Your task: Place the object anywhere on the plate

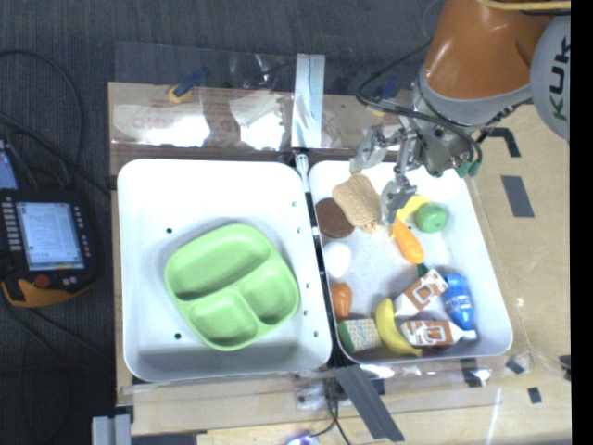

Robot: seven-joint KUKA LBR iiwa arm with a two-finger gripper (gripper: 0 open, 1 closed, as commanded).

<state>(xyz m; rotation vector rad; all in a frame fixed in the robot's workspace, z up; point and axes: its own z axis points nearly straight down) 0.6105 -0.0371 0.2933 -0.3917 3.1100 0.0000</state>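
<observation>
Jaws [400,196], their spread impossible to judge, hang over the right bin [491,276] above a flat cracker [358,202], probably light, stiff and brittle, best pinched across its edges; the green plate [232,286] lies in the left bin [148,211].

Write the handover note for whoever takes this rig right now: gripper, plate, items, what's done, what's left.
Gripper: low over the back of the right bin, above the cracker; nothing seen between its fingers.
Plate: green, three sections, in the left bin, nothing on it.
Items: cracker, carrot, green apple and banana all lie in the right bin.
Done: nothing placed.
Left: grasp one item, carry it over, set it on the plate.
</observation>
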